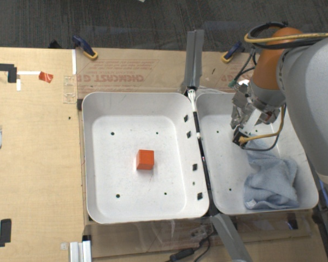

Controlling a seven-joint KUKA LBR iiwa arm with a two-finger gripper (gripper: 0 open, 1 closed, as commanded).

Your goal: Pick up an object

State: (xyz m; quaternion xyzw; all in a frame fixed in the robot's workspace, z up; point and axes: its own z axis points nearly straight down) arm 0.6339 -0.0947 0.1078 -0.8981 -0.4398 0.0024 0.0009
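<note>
The arm [300, 91] reaches over the right bin [218, 162], probably because the cloth [270, 182] crumpled in its lower right corner is the nearest thing to pick. The left bin [126, 124] lies beside it. The gripper [241, 125] hangs just beside the cloth's upper edge with nothing visibly in it; whether it is released or clenched I cannot tell. A block [145, 159] sits mid-left bin.
</note>
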